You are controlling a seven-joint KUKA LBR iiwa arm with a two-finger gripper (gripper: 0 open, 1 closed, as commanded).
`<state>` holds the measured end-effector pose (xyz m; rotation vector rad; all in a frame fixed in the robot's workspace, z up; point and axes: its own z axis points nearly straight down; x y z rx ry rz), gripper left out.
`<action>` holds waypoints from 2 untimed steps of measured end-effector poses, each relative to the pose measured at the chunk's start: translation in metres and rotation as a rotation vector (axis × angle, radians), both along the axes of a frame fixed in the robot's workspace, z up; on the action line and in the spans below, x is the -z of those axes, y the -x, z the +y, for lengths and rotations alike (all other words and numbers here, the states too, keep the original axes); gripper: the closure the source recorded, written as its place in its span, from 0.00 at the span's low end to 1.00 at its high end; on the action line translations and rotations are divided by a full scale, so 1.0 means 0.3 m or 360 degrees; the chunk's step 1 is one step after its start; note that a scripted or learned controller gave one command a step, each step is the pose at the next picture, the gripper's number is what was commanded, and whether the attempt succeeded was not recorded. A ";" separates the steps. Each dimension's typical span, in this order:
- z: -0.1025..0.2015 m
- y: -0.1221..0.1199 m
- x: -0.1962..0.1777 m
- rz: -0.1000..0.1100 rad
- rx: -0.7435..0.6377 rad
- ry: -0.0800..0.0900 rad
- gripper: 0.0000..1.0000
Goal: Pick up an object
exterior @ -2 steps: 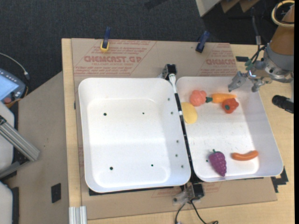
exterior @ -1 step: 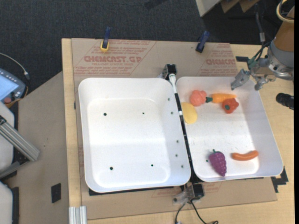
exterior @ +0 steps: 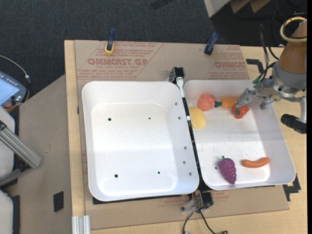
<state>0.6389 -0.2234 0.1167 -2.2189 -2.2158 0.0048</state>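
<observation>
The right white bin [exterior: 273, 130] holds several toy foods. A pink-red round fruit [exterior: 206, 102] and a yellow lemon [exterior: 197, 117] lie near its left wall. A small orange piece [exterior: 227, 102] and a red pepper-like piece [exterior: 240, 112] sit at the bin's far middle. Purple grapes [exterior: 227, 170] and an orange carrot [exterior: 255, 163] lie near the front. My gripper [exterior: 254, 100] hangs over the bin's far right part, open, with its fingers spread. Its left fingertip [exterior: 244, 99] is just above the red piece, and nothing sits between the fingers.
The left white bin [exterior: 97, 130] stands beside the right one, and a black divider strip [exterior: 187, 126] runs between them. Blue clamps [exterior: 111, 39] [exterior: 211, 43] hold the cardboard at the back edge. The arm's orange band [exterior: 294, 57] rises at the right.
</observation>
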 end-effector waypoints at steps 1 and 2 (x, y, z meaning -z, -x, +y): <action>0.005 -0.095 0.059 0.0009 -0.0011 -0.0009 0.00; 0.000 0.051 0.028 -0.0006 0.0000 0.0000 0.00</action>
